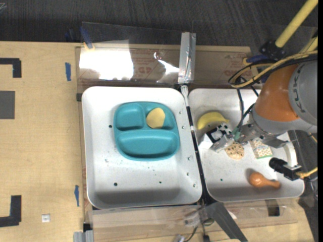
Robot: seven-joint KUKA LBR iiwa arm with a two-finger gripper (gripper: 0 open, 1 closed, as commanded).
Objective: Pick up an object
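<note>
Two shallow white bins sit side by side on the bench. The left bin (101,160) holds a teal divided plate (146,131), and a round yellow piece, perhaps a toy lemon or potato (156,117), lies in the plate's upper right compartment.

The right bin (227,180) holds the loose things. A yellow banana (211,119) lies near its upper left part, close to the wall shared with the left bin. A speckled cookie (235,150) lies near the middle of the bin, below and to the right of the banana. A small patterned square, maybe a cracker or packet (261,148), lies just right of the cookie. An orange pear-shaped toy (261,180) rests lower down, towards the near right corner.

The grey arm with its orange band (275,97) reaches in from the right, and the gripper (222,136) is low in the right bin, between the banana and the cookie, just beside both. Whether it is open, closed or grasping anything cannot be told from this angle
</note>
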